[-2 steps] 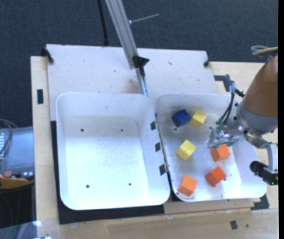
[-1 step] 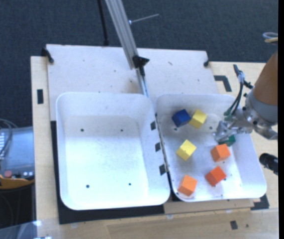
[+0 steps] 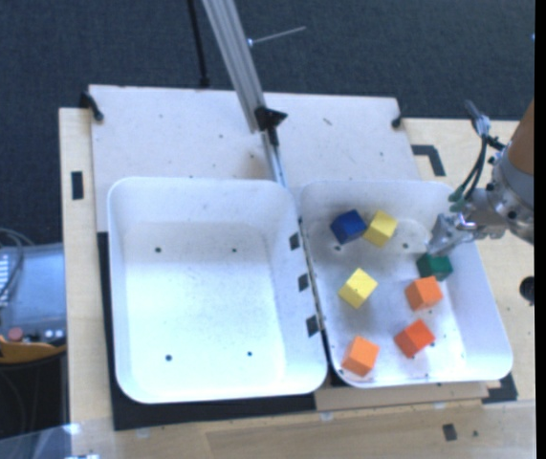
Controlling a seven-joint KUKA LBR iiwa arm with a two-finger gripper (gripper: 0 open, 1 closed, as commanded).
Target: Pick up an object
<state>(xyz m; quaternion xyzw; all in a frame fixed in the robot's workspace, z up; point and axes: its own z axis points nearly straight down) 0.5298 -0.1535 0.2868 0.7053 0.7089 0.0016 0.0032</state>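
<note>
The right bin (image 3: 491,344) holds several small cubes. A blue cube (image 3: 348,226) and a yellow cube (image 3: 382,228) sit side by side near its far edge. A second yellow cube (image 3: 358,287) lies in the middle. Three orange cubes (image 3: 424,294) (image 3: 414,337) (image 3: 360,355) are spread toward the near edge. A dark green cube (image 3: 435,266) sits by the right side, just above the nearest orange one. My gripper (image 3: 440,245) reaches in from the right and hangs directly over the green cube, its tip at or touching the cube's top. Its grip on the cube cannot be made out.
The left bin (image 3: 206,285) stands beside the right one, their walls meeting at the centre divider (image 3: 306,275). A slanted aluminium post (image 3: 239,55) rises from the bench behind the bins. A grey box with cables (image 3: 24,299) sits off the bench at the left.
</note>
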